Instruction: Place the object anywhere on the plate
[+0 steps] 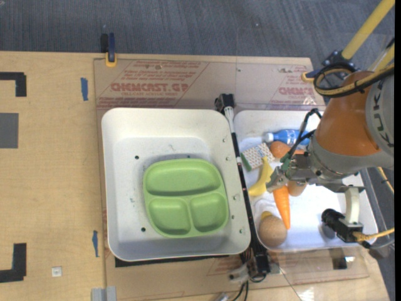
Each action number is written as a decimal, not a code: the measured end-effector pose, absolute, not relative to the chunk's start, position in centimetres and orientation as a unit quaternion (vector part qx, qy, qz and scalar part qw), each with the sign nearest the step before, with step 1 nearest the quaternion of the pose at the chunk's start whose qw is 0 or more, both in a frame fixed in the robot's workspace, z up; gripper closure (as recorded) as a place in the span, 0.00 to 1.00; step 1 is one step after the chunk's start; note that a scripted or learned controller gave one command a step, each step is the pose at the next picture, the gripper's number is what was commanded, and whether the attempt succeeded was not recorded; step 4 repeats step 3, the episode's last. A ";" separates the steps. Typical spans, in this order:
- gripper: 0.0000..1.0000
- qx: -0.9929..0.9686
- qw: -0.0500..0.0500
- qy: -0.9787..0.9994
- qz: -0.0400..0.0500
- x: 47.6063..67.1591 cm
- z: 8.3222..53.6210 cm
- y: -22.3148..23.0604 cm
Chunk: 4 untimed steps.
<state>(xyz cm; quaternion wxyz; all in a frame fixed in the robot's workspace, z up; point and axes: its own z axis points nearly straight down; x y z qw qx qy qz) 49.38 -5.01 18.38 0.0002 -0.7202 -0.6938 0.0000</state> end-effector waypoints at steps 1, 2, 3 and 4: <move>1.00 -0.712 0.001 -0.702 -0.002 54.6 21.4 3.2; 1.00 -0.726 0.000 -0.687 -0.002 53.7 23.4 9.5; 0.00 -0.727 -0.001 -0.686 0.000 53.7 23.3 9.2; 0.00 -0.727 -0.001 -0.686 0.000 53.7 23.3 9.2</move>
